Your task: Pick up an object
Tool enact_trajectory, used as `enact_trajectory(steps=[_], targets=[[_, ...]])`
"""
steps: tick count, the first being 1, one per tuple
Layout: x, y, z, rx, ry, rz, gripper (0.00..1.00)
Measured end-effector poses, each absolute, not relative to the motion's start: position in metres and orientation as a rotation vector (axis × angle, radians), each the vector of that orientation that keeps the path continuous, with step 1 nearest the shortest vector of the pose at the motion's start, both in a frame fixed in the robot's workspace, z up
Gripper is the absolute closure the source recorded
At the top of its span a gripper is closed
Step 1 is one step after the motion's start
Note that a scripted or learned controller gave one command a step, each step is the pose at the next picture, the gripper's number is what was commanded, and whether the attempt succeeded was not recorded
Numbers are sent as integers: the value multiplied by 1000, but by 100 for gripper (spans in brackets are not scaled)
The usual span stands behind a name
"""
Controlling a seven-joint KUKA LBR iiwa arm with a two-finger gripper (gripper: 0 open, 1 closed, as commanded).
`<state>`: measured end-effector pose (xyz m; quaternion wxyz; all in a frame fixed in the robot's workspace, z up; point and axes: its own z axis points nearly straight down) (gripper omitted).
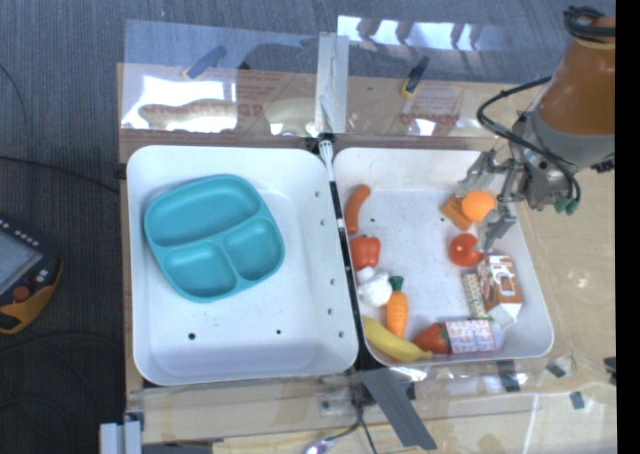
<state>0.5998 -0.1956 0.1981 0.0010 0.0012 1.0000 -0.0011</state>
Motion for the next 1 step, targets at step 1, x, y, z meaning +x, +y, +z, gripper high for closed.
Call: enact_trajectory(steps=[1], targets=[[608,-211,96,54,3136,-4,0]])
